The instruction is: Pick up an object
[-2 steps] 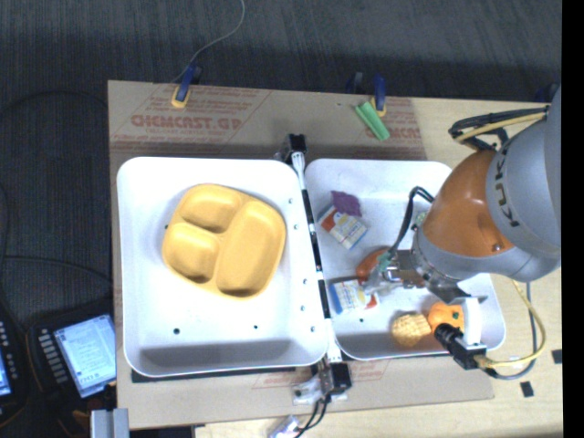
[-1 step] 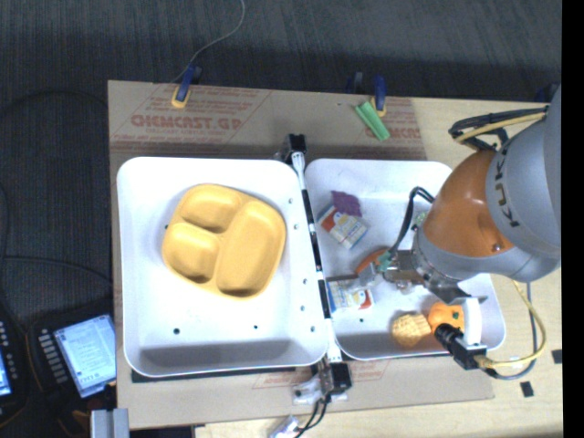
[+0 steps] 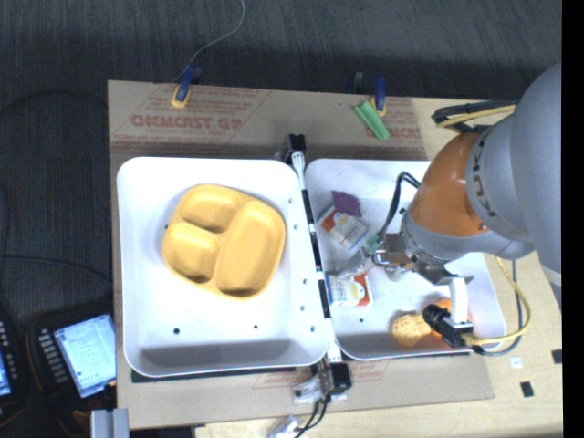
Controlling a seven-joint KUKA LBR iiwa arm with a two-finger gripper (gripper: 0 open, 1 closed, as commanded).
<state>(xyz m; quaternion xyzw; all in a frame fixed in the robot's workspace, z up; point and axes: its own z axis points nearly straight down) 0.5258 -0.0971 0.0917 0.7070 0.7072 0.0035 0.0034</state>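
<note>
My gripper [image 3: 380, 255] hangs low over the middle of the right bin [image 3: 484, 290], under the arm's orange band. Just left of it lies a small white and orange packet [image 3: 346, 230], and a purple scrap [image 3: 346, 202] sits behind that. A white pouch with a red-orange patch [image 3: 350, 290] lies in front of the gripper, near the bin's left wall. A tan, roll-shaped thing [image 3: 410, 328] rests at the bin's front edge. The arm hides the bin's right half.
A large yellow lumpy object [image 3: 224, 237] takes up the middle of the left bin [image 3: 146, 336]. A green marker [image 3: 372, 120] and two blue clamps [image 3: 186, 85] sit on the cardboard behind the bins. A small screen [image 3: 78, 349] stands off the bench at the left.
</note>
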